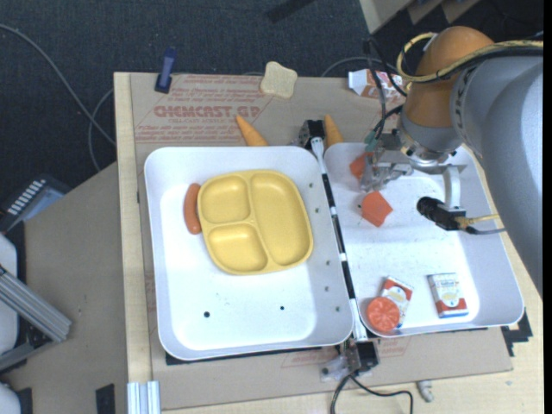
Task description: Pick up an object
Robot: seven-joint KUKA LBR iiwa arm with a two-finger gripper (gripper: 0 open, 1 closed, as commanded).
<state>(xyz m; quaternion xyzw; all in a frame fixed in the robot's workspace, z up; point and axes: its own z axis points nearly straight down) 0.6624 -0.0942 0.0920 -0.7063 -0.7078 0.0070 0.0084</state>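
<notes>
The arm reaches in from the right, and its gripper point(376, 172) hangs low over the far end of the right bin point(492, 274). I cannot tell what its tips are doing, because the arm hides them. Just below it lies an orange block point(376, 208), tilted on the bin floor. A smaller orange piece point(356, 167) sits right beside the gripper, near the bin's wall. The block looks like the closest thing to pick.

Things could go wrong here. The gripper is a bit beyond the block, not right over it, so it may come down on bare floor and grab nothing. The block is tilted, so it could spin or slide away when pushed. The gripper could also bump the small piece or the wall between the bins.

A round red toy point(384, 314) and two small cartons point(448, 293) lie at the near end. The left bin point(172, 257) holds a yellow tray point(254, 221) and a sausage point(191, 209).
</notes>
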